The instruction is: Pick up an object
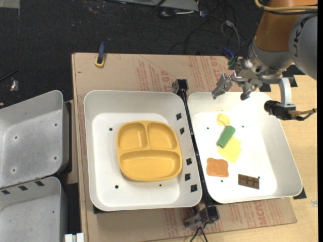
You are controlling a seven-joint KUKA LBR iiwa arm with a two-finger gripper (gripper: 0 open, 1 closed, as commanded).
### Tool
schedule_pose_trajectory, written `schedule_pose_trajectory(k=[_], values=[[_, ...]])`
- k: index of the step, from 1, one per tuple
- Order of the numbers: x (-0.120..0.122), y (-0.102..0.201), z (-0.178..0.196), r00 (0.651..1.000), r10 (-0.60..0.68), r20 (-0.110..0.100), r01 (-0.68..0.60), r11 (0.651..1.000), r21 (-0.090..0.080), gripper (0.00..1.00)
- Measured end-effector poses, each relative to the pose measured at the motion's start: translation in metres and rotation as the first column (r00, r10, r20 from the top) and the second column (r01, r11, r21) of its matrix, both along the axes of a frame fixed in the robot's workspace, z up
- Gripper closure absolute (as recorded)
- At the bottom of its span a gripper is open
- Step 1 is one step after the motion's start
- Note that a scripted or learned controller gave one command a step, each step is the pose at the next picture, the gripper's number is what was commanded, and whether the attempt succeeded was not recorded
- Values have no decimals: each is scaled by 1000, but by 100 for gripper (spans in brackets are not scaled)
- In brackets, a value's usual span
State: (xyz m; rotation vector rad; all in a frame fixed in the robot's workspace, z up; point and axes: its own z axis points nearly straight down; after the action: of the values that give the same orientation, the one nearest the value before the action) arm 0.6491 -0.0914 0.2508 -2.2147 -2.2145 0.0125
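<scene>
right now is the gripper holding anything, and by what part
Nothing is held. The gripper hangs open above the far edge of the right bin, with nothing between its fingers; the green piece lies in the bin.

Single fixed camera above bench (pixel 151 64); slanted downward view; both bins in frame; arm (pixel 282 29) entering right

Robotics laboratory: grey-and-orange arm (pixel 282 29) at 2 o'clock, loose cables (pixel 202 6) at 12 o'clock, cardboard-covered surface (pixel 151 67) bearing white bins (pixel 96 110).
</scene>
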Motion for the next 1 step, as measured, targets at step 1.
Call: schedule_pose_trajectory(k=[1], values=[[2, 0, 8, 1000, 2, 13, -2, 1000, -1, 0]])
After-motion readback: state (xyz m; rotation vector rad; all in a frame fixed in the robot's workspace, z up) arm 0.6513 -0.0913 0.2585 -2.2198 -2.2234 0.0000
